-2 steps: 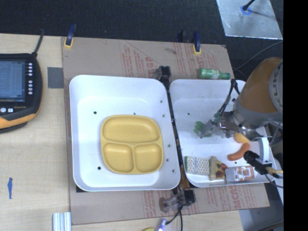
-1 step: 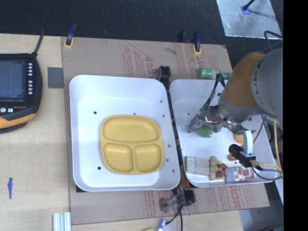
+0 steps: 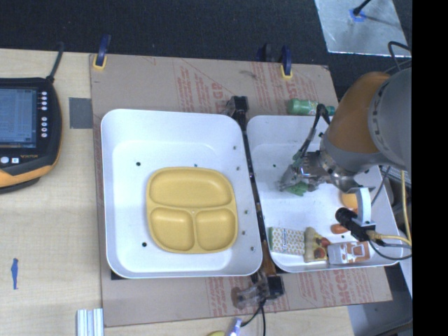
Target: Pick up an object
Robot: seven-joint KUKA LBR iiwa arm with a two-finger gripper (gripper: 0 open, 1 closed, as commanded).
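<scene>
The arm (image 3: 371, 121) covers the right bin's (image 3: 280, 135) far right corner. The claw (image 3: 302, 175) is too blurred to read, and a green thing (image 3: 297, 186) beneath it stays unclear.

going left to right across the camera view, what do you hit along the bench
Teach pendant → grey tape patch → left bin → yellow divided tray → right bin → gripper → arm's orange band.
</scene>
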